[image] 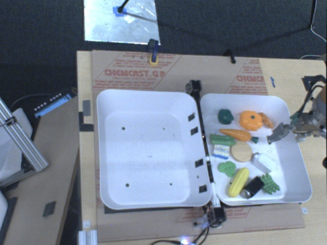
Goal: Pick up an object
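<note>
Grey gripper (279, 132) poised over right bin (294, 160) beside orange pumpkin (251, 120); finger spread impossible to tell, nothing visibly held.

Gripper (278, 133) hovers over the right bin (301, 172) beside a carrot (236, 135).

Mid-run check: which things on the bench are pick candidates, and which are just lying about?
Job:
gripper, over the right bin
orange pumpkin
carrot
yellow banana
dark green piece
tan disc

Lying about:
left bin
yellow clamp
foil sheet
</note>
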You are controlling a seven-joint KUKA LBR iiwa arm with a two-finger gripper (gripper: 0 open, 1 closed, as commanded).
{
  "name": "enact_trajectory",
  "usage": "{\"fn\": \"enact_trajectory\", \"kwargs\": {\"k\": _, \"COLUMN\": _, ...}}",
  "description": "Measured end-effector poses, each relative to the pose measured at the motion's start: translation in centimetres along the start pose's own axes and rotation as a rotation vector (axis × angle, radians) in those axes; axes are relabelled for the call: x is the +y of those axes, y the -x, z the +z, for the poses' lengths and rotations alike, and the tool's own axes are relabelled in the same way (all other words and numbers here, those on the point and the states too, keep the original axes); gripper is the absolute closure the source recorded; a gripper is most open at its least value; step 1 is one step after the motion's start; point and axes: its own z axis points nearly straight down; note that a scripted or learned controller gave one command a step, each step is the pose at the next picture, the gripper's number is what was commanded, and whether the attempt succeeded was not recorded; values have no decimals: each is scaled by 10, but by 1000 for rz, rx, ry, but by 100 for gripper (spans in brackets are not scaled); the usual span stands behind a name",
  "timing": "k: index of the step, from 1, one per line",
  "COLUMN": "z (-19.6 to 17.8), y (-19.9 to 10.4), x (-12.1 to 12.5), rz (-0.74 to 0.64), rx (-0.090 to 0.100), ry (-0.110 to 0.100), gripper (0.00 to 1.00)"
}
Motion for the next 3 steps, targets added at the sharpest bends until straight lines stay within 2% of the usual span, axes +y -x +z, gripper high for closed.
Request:
{"fn": "enact_trajectory", "kwargs": {"k": 1, "z": 106, "y": -52, "x": 40, "rz": -6, "rx": 2, "ry": 1, "gripper": 0}}
{"fn": "enact_trajectory", "kwargs": {"k": 2, "z": 131, "y": -108, "x": 148, "rz": -8, "rx": 1, "ry": 7, "gripper": 0}}
{"fn": "enact_trajectory", "kwargs": {"k": 3, "z": 119, "y": -104, "x": 145, "rz": -5, "rx": -1, "ry": 4, "gripper": 100}}
